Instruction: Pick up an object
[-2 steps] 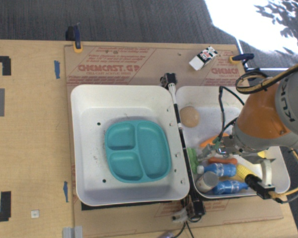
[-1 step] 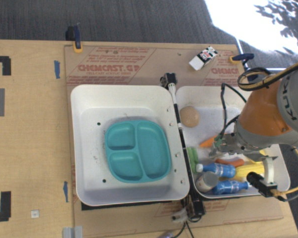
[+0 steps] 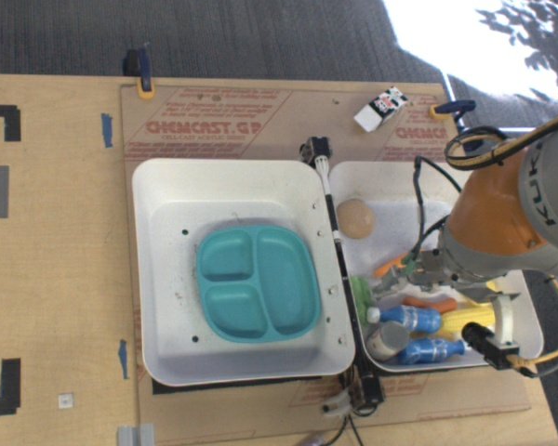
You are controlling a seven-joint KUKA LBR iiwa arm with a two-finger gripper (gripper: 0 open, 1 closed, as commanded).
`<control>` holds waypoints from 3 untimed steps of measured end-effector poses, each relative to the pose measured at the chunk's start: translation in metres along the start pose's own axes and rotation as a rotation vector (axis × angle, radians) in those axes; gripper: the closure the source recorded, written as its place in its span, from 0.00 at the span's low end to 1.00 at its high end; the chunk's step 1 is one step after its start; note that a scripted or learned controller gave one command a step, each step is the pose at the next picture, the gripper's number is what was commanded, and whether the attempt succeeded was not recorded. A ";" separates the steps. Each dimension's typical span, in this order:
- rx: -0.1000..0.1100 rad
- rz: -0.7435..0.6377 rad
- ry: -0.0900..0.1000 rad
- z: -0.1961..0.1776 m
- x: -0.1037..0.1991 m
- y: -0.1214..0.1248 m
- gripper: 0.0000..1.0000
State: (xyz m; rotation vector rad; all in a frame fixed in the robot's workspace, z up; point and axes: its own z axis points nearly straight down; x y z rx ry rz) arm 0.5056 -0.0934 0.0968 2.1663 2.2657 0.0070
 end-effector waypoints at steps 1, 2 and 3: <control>0.000 -0.176 0.001 0.010 -0.004 -0.024 0.00; 0.000 -0.177 0.001 0.010 -0.004 -0.024 0.00; -0.004 -0.176 -0.001 -0.001 -0.004 -0.023 1.00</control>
